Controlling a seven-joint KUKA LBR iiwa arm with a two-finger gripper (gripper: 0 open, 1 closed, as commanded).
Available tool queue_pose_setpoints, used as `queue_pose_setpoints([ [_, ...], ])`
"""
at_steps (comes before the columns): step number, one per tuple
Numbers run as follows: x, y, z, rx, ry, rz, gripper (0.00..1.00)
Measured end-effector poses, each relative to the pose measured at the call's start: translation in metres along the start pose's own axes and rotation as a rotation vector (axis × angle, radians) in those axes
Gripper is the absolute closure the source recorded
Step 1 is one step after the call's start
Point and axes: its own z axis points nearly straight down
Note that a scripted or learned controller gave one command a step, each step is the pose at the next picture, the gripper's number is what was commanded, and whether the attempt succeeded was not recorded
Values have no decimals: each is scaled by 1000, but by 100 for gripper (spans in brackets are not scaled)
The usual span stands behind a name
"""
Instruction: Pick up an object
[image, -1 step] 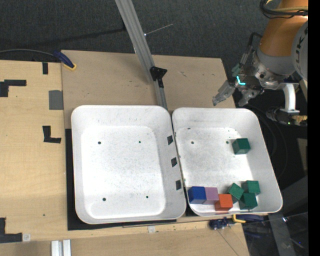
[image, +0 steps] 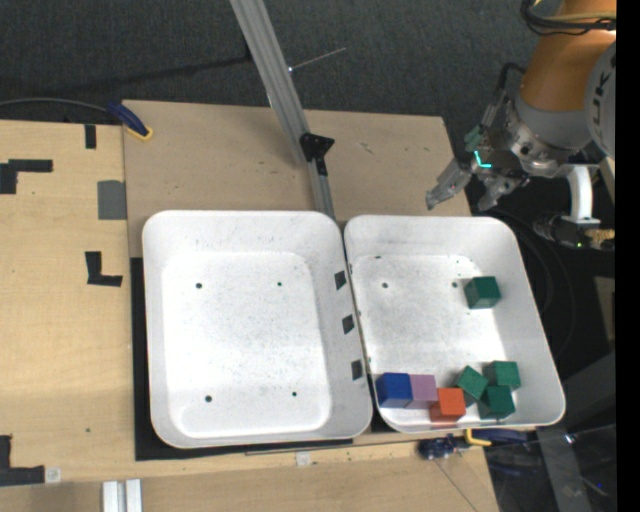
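End effector (image: 466, 190): fingers spread, nothing held, above right bin's (image: 520, 255) far rim. Bin contents: blue (image: 394, 389), purple (image: 423, 388), orange (image: 449, 402), four green blocks (image: 482, 291). No legible writing.

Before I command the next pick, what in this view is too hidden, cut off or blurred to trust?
- Gripper: small and dark against the floor, finger opening unreadable.
- Arm: cut off by the top and right edges.
- Cluster of green blocks and orange block: packed in the right bin's near corner, gaps between them unclear.
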Motion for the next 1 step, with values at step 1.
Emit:
queue_pose_setpoints([
  [1,-4,-6,46,4,0,1,0],
])
